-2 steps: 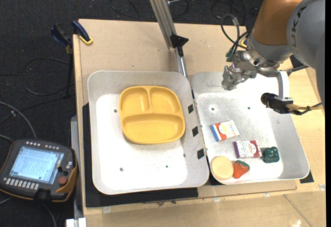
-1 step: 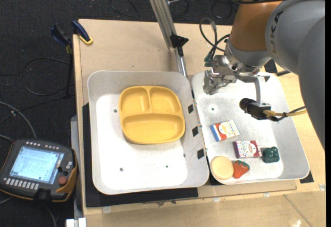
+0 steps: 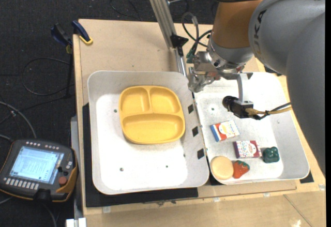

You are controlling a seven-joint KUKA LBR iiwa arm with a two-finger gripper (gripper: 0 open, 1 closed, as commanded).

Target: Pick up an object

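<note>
Worktop (image 3: pixel 129 45): a tan board is seen from above, with two shallow white bins carried side by side.
Left bin (image 3: pixel 108 169): a yellow divided plate (image 3: pixel 151 114) with three compartments is laid toward the bin's upper middle.
Right bin (image 3: pixel 289 133): five small objects are gathered in the near half.
Objects: a small white carton (image 3: pixel 224 130) is seen near the bin's middle; a purple-and-white box (image 3: pixel 246 149) lies just below it; a dark green toy (image 3: pixel 270 155) is placed beside that box to the right; a pale round piece (image 3: pixel 223 167) and a red toy (image 3: pixel 240 169) are set touching at the near edge.
Arm (image 3: pixel 279 19): the grey arm with its orange band is reached in from the right, above the far part of the right bin.
Pincer (image 3: pixel 199 82): it is held low at the divide between the bins, at the right bin's upper left corner, well apart from the objects; whether its fingers are spread or closed cannot be told.
Surroundings: a handheld control pendant (image 3: pixel 36 169) is seen on the dark floor at lower left.
</note>
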